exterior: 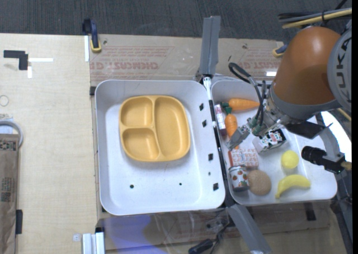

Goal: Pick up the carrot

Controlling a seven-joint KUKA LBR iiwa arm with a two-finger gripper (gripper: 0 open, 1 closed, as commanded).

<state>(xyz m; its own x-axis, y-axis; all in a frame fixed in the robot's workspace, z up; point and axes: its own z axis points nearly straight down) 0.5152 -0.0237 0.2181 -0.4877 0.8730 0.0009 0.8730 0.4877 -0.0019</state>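
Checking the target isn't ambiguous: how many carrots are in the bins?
2: one carrot at the right bin's far edge, a second carrot just below it. The arm may hide more.

The arm (313,68) reaches in from the right, its orange band a large dome on the far right side. Below the band the wrist slants down and to the left, ending in the gripper (244,134). Whether the gripper's tips are apart or together cannot be told.
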